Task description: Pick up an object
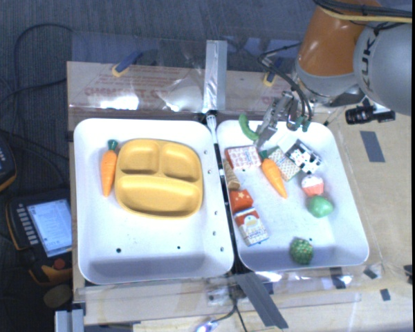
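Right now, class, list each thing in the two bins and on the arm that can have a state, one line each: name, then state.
Yellow divided tray: flat in the left bin, compartments bare.
Left carrot: lying beside the tray, leaf end up the picture.
Right carrot: lying slantwise in the right bin, not held.
Pincer: low over the right bin's far end, just above that carrot.
Green ball: resting loose.
Green textured ball: resting near the front wall.

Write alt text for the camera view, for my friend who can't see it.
A grey and orange robot arm lowers its hand over the right bin, above a carrot among small toy foods. The left bin holds a yellow divided tray and a second carrot.
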You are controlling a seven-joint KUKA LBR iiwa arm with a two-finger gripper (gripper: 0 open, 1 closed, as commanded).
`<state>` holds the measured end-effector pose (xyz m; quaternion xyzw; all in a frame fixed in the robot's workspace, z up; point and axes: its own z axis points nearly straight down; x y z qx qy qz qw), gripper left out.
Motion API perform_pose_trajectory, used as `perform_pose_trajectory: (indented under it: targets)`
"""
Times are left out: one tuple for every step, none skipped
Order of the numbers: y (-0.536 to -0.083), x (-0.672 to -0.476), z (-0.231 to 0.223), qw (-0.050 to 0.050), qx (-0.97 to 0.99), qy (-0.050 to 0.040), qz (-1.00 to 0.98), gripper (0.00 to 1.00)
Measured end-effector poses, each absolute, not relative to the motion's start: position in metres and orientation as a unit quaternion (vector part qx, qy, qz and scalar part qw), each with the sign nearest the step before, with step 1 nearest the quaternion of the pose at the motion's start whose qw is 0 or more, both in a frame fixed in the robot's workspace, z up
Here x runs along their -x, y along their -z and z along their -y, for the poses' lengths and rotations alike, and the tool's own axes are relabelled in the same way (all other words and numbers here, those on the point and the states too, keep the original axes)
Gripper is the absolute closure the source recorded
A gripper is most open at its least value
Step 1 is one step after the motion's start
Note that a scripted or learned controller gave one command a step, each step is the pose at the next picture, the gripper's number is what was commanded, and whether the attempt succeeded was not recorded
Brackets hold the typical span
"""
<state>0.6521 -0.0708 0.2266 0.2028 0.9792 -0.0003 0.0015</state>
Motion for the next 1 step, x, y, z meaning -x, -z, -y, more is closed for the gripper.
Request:
perform_pose_trajectory:
  targets:
    - [-0.2316,-0.6579,0.1062,0.002,-0.127,0.0014,-0.992,1.0]
